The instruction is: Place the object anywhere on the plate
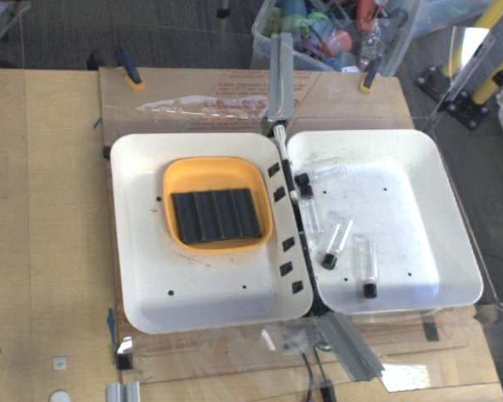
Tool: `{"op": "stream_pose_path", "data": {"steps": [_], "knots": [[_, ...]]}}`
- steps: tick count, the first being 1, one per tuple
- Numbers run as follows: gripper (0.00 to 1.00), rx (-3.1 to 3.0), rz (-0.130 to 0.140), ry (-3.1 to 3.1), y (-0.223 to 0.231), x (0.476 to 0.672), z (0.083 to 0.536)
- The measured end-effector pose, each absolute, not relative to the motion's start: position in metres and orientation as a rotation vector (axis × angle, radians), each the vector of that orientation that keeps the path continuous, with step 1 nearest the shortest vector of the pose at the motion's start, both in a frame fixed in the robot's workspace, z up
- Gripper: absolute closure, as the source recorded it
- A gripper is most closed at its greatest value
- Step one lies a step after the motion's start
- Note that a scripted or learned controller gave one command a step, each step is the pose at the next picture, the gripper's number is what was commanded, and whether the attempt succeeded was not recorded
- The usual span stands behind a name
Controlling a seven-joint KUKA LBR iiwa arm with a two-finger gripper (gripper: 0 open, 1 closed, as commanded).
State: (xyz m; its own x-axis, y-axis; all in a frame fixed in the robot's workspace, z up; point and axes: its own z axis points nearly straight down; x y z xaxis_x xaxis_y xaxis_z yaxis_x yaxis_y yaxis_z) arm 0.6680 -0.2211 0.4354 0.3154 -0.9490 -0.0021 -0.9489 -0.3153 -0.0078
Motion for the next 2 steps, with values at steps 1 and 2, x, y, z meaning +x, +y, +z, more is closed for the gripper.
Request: {"op": "stream_pose_path", "data": {"steps": [1,2], "knots": [[1.0,-2.66,0.001,1.662,-0.2158,0.667,0.4351],[1.0,-2.896,-0.006,1.205,-0.2121,0.6683,0.435]]}}
